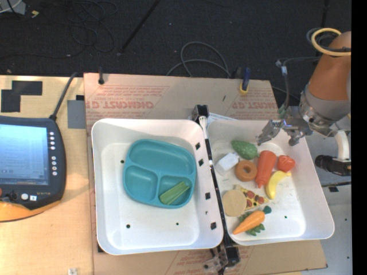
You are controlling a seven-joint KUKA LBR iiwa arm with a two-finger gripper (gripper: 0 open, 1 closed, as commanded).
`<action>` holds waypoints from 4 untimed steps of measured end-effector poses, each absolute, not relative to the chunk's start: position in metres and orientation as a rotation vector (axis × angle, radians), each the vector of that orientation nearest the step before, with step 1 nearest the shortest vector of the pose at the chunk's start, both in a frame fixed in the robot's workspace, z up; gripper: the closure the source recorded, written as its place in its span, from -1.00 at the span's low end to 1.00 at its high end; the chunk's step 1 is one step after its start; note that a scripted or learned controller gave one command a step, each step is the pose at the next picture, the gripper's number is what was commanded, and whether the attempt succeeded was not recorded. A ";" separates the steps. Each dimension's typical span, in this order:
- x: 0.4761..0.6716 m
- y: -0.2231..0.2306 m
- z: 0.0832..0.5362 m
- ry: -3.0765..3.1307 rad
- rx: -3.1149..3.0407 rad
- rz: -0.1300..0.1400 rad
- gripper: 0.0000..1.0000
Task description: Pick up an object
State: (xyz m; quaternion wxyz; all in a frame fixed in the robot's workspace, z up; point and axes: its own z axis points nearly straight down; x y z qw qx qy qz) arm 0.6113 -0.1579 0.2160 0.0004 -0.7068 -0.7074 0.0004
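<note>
Across the bench, two shallow white bins sit side by side on a sheet of cardboard (172,99). The left bin (109,153) carries a teal divided tray (150,166), and a green pickle-like piece (175,192) lies in the tray's near right compartment — a plausible drop-off spot, though that is only a guess.

The right bin (312,211) is where the pickable things lie, crowded toward its left and middle, probably so the arm can reach any of them from the right. The arm (330,82) comes in over the far right corner of this bin, with the gripper (284,132) hanging above the far rim, its two dark fingers spread apart with nothing between them. It sits just beyond the toys rather than over one, so I judge the pick as not yet begun.

Among the toys, a long orange carrot piece (265,166) lies nearest the gripper, with a red tomato-like piece (285,164) touching its right side and a yellow banana (275,184) just near of that. A green leafy piece (245,149) rests to the left, then a brown ring (246,170) and a white block (227,162). Nearer still are a tan round disc (233,202), a pizza slice (254,199) and a small carrot with greens (249,222).
</note>
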 end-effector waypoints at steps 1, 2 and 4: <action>0.622 -0.158 0.117 -2.220 -2.225 -0.002 -1.00; 0.595 -0.125 0.099 -2.228 -2.232 -0.008 -1.00; 0.561 -0.175 0.088 -2.219 -2.226 0.005 -1.00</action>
